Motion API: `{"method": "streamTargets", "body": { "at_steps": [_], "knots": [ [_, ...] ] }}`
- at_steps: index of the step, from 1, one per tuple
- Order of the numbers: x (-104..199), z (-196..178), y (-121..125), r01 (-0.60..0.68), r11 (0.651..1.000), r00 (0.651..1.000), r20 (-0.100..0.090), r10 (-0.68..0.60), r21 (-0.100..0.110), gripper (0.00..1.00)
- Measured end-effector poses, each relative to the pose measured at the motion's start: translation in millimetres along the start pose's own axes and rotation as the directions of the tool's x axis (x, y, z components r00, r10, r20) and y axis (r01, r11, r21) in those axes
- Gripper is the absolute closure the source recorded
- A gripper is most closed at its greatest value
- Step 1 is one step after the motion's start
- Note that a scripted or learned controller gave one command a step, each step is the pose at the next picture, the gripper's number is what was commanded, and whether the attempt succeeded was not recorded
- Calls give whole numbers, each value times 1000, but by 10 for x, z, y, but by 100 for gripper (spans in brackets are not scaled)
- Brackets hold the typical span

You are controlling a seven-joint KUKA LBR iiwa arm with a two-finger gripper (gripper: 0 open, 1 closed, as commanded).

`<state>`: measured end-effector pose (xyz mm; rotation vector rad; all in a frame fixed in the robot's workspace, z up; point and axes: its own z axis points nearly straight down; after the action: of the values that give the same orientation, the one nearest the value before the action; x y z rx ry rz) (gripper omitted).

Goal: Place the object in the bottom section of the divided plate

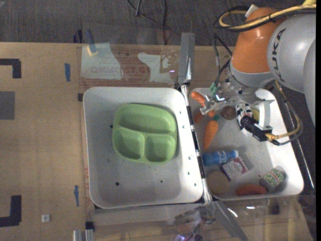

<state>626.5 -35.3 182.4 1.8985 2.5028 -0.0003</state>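
Overhead view of a tan desk bearing two shallow white bins side by side. The left bin holds a green divided plate, lying flat near the bin's centre; its one long compartment lies toward the top of the view and two smaller compartments sit side by side toward the bottom. All three compartments are bare.

The right bin holds the loose items. A toy carrot lies near the bin's left wall, its orange body pointing down the view. Just above it, at the bin's upper left corner, lies an orange-red sausage-shaped piece. Below the carrot, a small blue and white bottle lies on its side, with a small printed packet just beside it. A tan round piece sits at the lower left, a red elongated piece lies along the bottom wall, and a small can rests near the lower right corner.

The grey arm with its orange band reaches in from the right. Its tool hangs over the upper part of the right bin, just above the carrot's top. Whether the tool is wide or narrow cannot be told from this angle, and nothing is seen held in it.
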Motion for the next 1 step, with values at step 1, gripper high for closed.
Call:
{"method": "streamTargets", "body": {
  "at_steps": [1],
  "knots": [
    [775,-5,584,186,983,983,1,-186,-1,100]
  ]
}}
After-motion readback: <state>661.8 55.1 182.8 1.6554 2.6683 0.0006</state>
